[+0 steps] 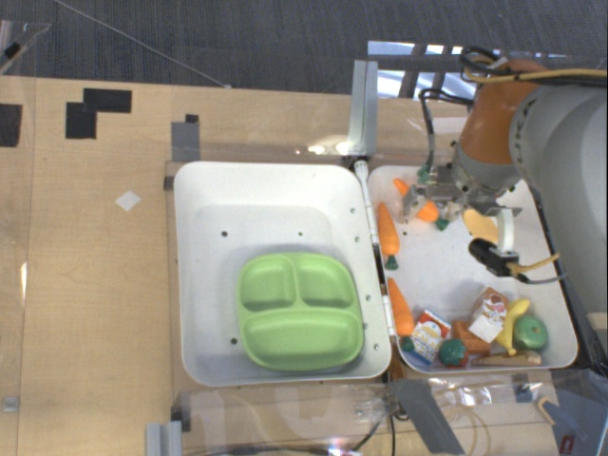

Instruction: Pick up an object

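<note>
My gripper hangs low over the far part of the right bin, below the orange-banded wrist. A small orange piece lies right under it; whether the two touch is not visible. A yellow piece lies just to the right. Two toy carrots rest along the bin's left wall, one further back and one nearer. Another small orange bit sits at the far left corner.
The left bin holds a green divided plate. At the right bin's near end lie a small carton, a green ball, a snack packet, a banana and a green apple.
</note>
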{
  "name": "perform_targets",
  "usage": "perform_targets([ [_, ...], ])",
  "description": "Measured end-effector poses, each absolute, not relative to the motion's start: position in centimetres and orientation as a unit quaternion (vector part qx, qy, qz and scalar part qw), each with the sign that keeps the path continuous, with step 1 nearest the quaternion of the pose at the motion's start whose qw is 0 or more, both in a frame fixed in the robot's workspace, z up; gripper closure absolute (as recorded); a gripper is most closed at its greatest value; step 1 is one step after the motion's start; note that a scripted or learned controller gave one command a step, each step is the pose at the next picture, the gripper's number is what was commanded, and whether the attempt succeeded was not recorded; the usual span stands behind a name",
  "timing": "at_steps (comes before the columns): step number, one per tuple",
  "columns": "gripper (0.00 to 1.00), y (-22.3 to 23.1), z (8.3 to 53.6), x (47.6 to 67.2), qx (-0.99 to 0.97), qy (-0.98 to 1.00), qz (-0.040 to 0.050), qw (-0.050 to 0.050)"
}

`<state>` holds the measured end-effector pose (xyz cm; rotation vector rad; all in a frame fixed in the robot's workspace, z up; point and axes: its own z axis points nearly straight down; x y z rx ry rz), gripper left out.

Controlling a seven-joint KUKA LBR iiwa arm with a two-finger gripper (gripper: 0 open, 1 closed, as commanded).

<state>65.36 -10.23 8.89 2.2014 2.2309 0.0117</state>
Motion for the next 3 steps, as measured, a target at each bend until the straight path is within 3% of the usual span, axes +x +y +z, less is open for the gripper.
perform_targets([
  [1, 1.00, -10.0, 10.3, 65.6, 0.700, 0.714, 0.0060, 0.005],
  [2, 1.00, -4.8, 18.6, 60.2, 0.657, 0.754, 0.0023, 0.002],
  [3, 1.00, -0.6, 18.5, 59.0, 0.785, 0.619, 0.0010, 0.000],
])
